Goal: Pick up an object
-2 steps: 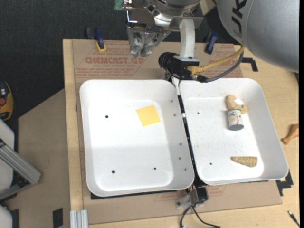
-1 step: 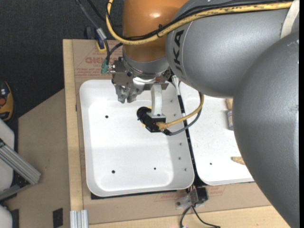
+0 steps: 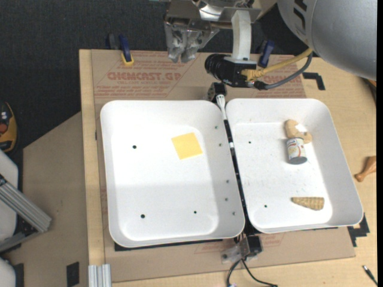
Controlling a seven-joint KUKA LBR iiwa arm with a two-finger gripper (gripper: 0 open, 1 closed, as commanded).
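Observation:
My gripper [image 3: 183, 51] hangs high above the bench's far edge, beyond the left bin [image 3: 119, 160], and nothing shows between its fingers. A flat yellow square [image 3: 187, 145] lies in the left bin, a little right of its centre. In the right bin [image 3: 335, 160] a small grey can [image 3: 295, 150] lies beside a tan piece [image 3: 297, 130] at the upper right. A tan cone-shaped piece [image 3: 308, 203] lies near that bin's front right corner.
The bins sit side by side on a cardboard sheet [image 3: 143, 73] held by blue clamps [image 3: 124, 48] at the far edge. A small brown thing [image 3: 366, 170] lies on the bench right of the right bin. An aluminium rail [image 3: 24, 205] stands at the left.

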